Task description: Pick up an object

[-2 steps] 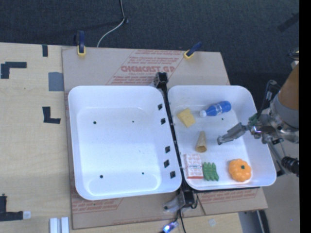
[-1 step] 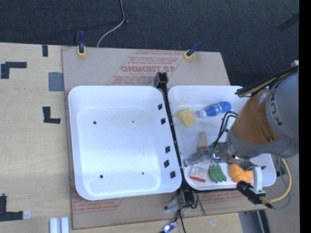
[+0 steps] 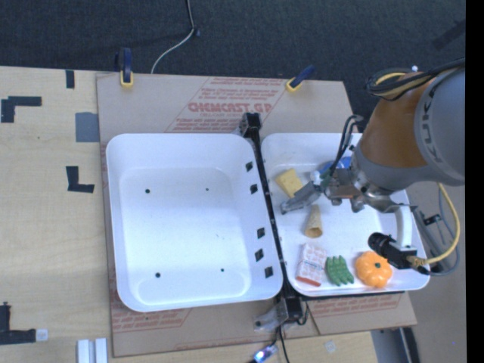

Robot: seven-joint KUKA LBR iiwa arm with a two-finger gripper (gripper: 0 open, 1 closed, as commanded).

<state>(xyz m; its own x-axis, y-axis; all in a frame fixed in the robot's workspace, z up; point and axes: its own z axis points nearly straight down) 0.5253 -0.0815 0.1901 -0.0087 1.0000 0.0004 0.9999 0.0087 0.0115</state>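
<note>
Orange pumpkin toy [image 3: 373,269]: near right corner of the right bin [image 3: 393,287]; small, round, ribbed; lying on the bin floor.
Green pod-like toy [image 3: 338,270]: just left of the pumpkin, almost touching it; flat on the floor.
Small carton [image 3: 311,265]: white and red, just left of the green piece, near the front wall.
Black fitting [image 3: 386,246]: on a bracket below the wrist, hanging over the bin just behind the pumpkin.
Cone [image 3: 314,221]: tan, ice-cream-cone shape, mid-bin, lying on its side, wide end toward the near wall; apart from the front-row items.
Gripper [image 3: 291,203]: grey, reaching leftward from the wrist, low over the bin floor, tips between the cone and the yellow block.
Finger state: cannot tell; the tips merge into one grey shape at this angle, and I see nothing between them.
Yellow block [image 3: 287,181]: cheese-like wedge, just behind the gripper tips, near the divider between the bins.
Arm [image 3: 404,138]: grey with orange band, entering from the right, over the far right part of the right bin.
Left bin [image 3: 121,203]: white, side by side with the right one.
Bench [image 3: 45,203]: pale wood, with brown cardboard sheet [image 3: 219,100] under both bins, held at the far edge by two clamps.
</note>
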